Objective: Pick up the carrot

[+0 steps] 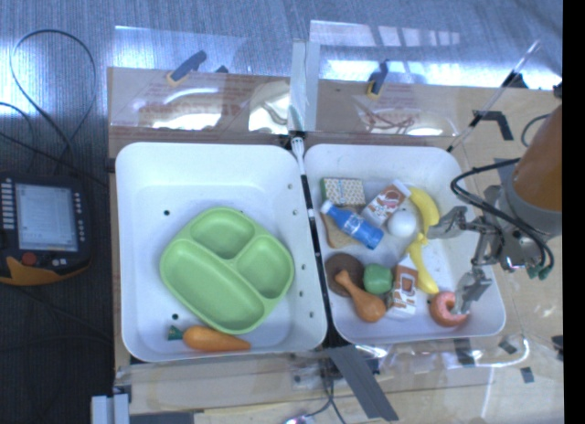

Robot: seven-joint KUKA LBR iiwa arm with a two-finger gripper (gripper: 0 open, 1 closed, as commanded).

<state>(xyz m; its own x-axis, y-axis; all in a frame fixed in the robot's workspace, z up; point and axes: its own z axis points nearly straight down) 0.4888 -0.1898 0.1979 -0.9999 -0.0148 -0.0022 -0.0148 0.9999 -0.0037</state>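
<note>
The orange carrot point(215, 340) with a small green top lies in the left bin point(146, 185), at its front edge, just below the green divided plate point(228, 269). My gripper point(461, 256) hangs over the right side of the right bin point(439, 159), far from the carrot. Its fingers point(449, 222) are spread open, one toward the banana point(422, 230) and one near the pink donut point(447, 309). Nothing is between them.
The right bin holds a blue bottle point(353, 224), a white egg point(402, 224), snack packets point(385, 203), a green ball point(377, 278), a drumstick point(359, 295) and a cracker point(343, 191). The raised divider point(311, 239) separates the bins. A teach pendant point(41, 226) lies far left.
</note>
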